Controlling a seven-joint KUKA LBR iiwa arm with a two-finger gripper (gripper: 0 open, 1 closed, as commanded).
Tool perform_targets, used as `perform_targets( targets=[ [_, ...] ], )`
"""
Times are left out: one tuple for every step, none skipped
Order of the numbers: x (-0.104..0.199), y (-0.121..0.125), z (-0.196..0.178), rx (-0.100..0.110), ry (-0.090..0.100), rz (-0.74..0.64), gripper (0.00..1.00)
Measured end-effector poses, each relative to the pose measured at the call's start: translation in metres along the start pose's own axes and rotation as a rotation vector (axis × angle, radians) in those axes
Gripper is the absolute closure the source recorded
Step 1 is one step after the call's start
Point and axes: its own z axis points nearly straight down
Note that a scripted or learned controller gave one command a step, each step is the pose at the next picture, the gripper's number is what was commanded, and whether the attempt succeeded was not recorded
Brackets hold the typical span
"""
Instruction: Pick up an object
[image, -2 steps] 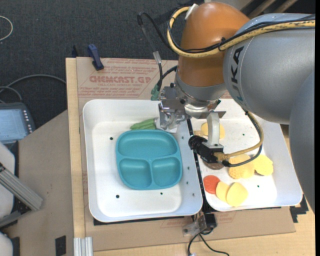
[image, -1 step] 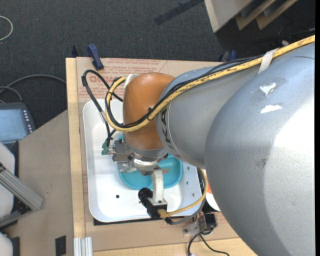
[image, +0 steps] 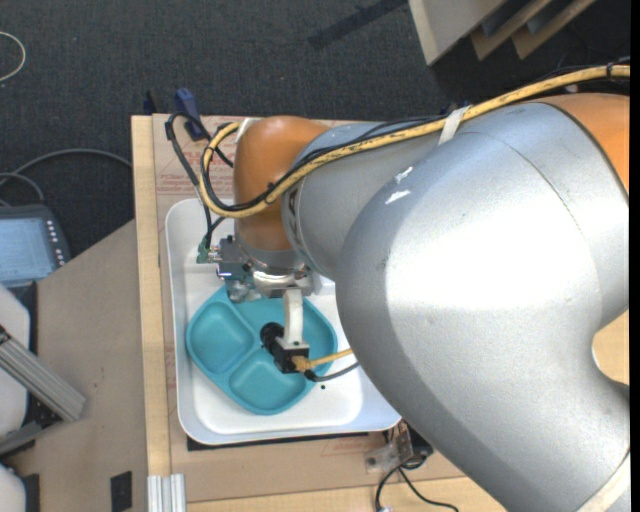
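Note:
A teal divided plate (image: 228, 347) with three compartments lies in the near half of a white bin (image: 205, 412). My gripper (image: 262, 283) hangs low over the plate's far edge, under the orange band of the wrist. The wrist body hides its fingers from the camera. No object shows between them. The grey arm covers the right part of the bin and everything to the right of it.
Yellow and black cables (image: 205, 150) loop over the bin's far left corner. The bench's brown rim (image: 150, 300) runs along the bin's left side. Off the bench to the left stand a small screen (image: 25, 245) and a metal rail (image: 40, 375).

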Motion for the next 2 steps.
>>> perform_targets(
  targets=[
    [0.002,-0.081,-0.132,-0.004,0.007,-0.005,1.0],
    [0.0,-0.049,-0.45,-0.021,0.01,-0.003,1.0]
  ],
)
